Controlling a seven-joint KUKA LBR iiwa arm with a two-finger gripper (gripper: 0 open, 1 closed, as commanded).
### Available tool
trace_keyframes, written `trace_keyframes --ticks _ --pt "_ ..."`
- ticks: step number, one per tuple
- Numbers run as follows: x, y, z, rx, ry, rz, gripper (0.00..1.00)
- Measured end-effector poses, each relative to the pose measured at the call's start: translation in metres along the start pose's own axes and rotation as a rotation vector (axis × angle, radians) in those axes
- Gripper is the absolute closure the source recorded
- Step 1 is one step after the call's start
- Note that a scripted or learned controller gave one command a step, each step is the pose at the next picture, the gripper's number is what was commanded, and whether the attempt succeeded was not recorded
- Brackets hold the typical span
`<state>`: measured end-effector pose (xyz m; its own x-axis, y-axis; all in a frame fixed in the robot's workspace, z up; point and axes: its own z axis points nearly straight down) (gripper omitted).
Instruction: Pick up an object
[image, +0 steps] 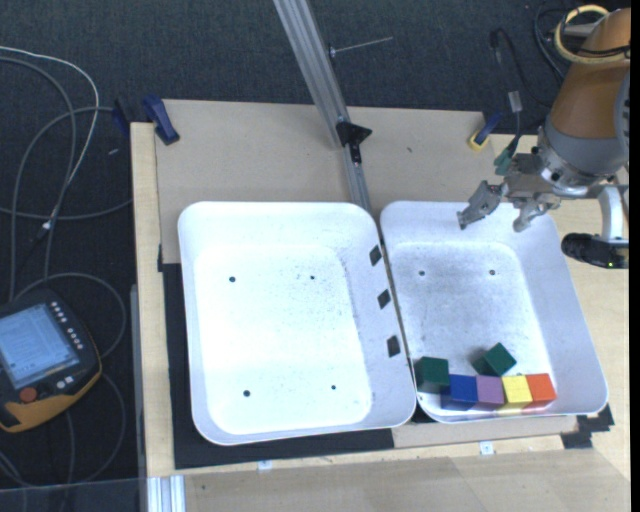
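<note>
Several small blocks lie along the near edge of the right bin (560, 290): a dark green block (432, 373), a blue block (462, 389), a purple block (490, 390), a yellow block (516, 389), an orange block (540, 387), and a second green block (496, 358) just behind them. My gripper (497, 213) hangs over the far edge of the right bin, well away from the blocks. It is open, with nothing between its fingers.
The left bin (200, 250) sits beside the right one. A slanted metal pole (325, 85) crosses the bench at the back. Blue clamps (160, 118) hold the board's corners. A pendant (40, 350) and cables lie off the bench at left.
</note>
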<state>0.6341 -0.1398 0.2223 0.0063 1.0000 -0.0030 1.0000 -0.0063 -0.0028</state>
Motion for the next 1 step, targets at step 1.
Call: trace_keyframes --ticks 1 --pt "0.0911 0.0063 0.0238 0.001 0.008 -0.014 0.0"
